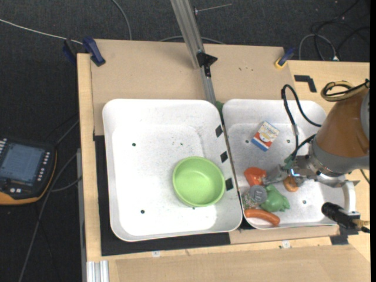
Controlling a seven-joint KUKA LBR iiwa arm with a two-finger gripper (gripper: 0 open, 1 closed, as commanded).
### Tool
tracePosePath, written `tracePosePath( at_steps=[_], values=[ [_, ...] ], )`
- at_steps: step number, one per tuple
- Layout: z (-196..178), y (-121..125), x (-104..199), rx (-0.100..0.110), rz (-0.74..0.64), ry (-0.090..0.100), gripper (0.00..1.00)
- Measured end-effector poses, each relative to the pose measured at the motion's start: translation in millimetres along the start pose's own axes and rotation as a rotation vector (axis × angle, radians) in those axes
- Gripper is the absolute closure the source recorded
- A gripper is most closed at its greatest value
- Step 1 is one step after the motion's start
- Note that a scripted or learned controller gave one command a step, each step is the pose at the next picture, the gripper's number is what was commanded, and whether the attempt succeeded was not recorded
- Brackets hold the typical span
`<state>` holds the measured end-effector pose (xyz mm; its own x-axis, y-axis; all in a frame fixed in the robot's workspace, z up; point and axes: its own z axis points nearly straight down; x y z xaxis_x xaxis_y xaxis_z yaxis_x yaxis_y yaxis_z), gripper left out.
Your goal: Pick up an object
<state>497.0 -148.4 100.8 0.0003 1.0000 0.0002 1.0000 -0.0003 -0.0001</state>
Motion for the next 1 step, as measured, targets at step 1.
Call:
tracePosePath(
  at_steps=[1],
  values=[
    [-11.8,0.7,0.0,-0.003,0.000,-0.001,1.00]
  ],
)
